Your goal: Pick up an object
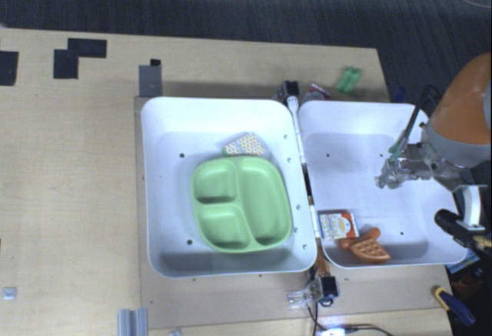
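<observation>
Gripper: your gripper hangs over the right-hand bin, toward its right side, above bare white floor. You cannot tell from this slant how it is set, and nothing shows in its grasp.
Arm: it comes in from the right, the orange band above the wrist.
Nearest things: a small printed carton and an orange waffle-shaped piece lie touching at the bin's near wall, toward its left corner.
Direction to them: from the gripper they lie toward the near edge and somewhat to the view's left, near but clearly apart.
Long axis: the waffle piece runs roughly along the near wall; I judge you would want to close across its short width.
Other bin: the left-hand bin holds a green divided tray with a patterned scrap just beyond it; both are well apart from the gripper, across the divider.
Risk: I judge the wall beside the waffle piece may crowd the approach.
</observation>
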